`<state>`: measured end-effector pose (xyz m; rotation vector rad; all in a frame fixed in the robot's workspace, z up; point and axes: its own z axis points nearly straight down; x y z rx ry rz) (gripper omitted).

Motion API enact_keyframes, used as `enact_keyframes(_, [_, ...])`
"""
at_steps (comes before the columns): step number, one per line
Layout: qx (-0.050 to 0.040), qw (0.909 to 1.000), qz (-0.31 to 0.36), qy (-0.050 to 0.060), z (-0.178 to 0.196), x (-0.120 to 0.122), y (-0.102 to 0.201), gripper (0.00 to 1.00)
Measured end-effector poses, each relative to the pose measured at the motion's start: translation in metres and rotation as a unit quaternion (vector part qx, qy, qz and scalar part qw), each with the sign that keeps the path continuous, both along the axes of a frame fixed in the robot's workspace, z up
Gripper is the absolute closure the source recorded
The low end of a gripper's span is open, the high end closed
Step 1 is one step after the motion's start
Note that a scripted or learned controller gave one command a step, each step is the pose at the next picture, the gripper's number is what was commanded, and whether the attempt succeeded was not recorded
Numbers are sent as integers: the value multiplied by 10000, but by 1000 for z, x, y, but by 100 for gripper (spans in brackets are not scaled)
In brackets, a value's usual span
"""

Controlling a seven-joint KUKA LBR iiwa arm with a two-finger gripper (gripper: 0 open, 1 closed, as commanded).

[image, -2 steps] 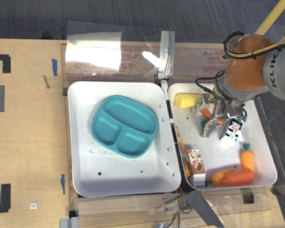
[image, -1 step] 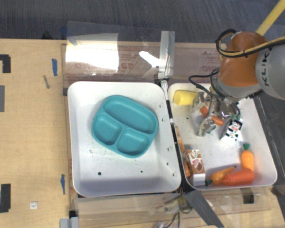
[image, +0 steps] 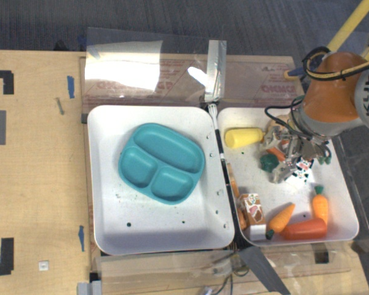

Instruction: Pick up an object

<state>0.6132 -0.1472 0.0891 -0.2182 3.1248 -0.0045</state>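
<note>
Orange carrot (image: 281, 218) lies diagonally, tip toward upper right; jaws (image: 287, 166) state unclear.

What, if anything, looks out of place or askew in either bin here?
Nothing looks spilled or broken. The teal divided plate lies at a slant in the left bin. In the right bin, the toys crowd the near edge: two carrots and a red piece. The tool hangs over clutter.
</note>
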Motion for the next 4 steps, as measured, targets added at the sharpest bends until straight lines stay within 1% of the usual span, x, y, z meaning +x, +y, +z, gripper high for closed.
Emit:
enact_keyframes(1, [2,10000,17,-66,13,4,3,100])
enact_keyframes(2, [38,9908,-1355,-42,153,49,94,100])
enact_keyframes(3, [-9,9632,2689,-10,172,39,61,100])
enact_keyframes(4, [9,9560,2933,28,146,-60,105,100])
